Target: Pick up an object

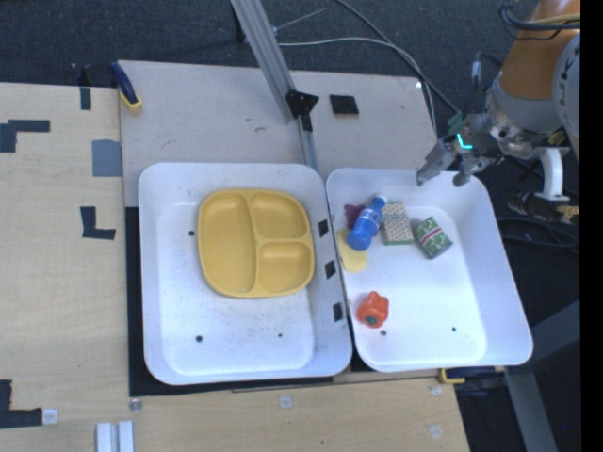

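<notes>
plate [254, 243] in left bin [160, 281], bottle [366, 224] in right bin [490, 281]

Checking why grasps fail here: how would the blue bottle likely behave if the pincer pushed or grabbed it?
The blue bottle lies on its side, so it would probably roll if nudged. Its rounded body may slip from a pinch. It rests against a purple object, which might shift too.

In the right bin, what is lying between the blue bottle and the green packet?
In the camera view, a small patterned packet lies between the blue bottle and the green packet, close to the bottle.
</notes>
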Action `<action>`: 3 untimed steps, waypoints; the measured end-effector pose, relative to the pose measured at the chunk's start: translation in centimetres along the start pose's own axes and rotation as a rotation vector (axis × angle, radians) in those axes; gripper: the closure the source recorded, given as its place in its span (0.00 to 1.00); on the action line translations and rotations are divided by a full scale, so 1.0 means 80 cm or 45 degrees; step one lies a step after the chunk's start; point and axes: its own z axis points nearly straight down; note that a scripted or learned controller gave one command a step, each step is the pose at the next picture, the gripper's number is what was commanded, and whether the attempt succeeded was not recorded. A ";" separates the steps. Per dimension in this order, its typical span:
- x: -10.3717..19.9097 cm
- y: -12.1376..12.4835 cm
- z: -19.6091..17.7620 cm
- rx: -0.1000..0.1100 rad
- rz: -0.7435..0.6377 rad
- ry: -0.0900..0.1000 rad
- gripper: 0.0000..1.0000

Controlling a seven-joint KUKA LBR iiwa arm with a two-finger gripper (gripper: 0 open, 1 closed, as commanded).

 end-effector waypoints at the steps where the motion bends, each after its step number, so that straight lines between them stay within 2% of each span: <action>1: 0.000 0.001 -0.002 -0.004 -0.001 -0.001 0.00; 2: -0.005 0.002 0.077 0.002 0.000 -0.002 0.00; 3: 0.001 -0.004 0.134 0.002 -0.001 -0.001 0.00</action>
